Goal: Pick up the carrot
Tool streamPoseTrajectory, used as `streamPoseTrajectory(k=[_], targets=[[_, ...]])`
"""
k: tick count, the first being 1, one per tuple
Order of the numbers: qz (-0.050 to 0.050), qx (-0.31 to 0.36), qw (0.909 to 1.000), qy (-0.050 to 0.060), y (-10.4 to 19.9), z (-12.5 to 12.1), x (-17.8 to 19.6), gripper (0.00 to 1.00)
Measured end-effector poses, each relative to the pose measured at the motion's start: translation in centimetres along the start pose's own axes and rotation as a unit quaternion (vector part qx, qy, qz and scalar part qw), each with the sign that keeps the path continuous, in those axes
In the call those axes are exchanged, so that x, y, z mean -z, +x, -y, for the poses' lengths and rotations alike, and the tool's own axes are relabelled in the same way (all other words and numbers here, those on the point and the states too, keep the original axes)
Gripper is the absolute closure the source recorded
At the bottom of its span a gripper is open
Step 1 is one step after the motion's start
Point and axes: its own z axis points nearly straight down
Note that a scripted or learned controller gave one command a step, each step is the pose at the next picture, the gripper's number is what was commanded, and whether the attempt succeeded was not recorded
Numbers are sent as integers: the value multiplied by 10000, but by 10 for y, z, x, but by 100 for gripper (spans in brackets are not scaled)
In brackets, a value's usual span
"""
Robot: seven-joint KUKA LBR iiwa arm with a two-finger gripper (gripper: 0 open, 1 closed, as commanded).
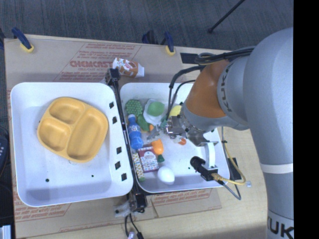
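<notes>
The carrot [157,147] is a small orange piece with a green tip, lying in the middle of the right bin [199,183]. It sits between a blue bottle [134,133] and a white egg [166,175]. My gripper [163,130] hangs low over the bin, just above and slightly right of the carrot, and the grey arm with its orange band reaches in from the right. The wrist hides the gripper's tip. A second small orange bit [182,141] peeks out beneath the wrist.
Crowded around the carrot are a red box [148,159], a dark green item [133,107], a light green and white item [155,108] and a yellow piece [174,111]. The left bin [30,183] holds a yellow divided plate [72,128]. A small packet [127,67] lies behind the bins.
</notes>
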Motion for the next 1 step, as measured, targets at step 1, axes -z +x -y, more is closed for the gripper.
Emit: streamPoseTrajectory(k=[1], targets=[[6,6,10000,-2,-1,-1,11,100]])
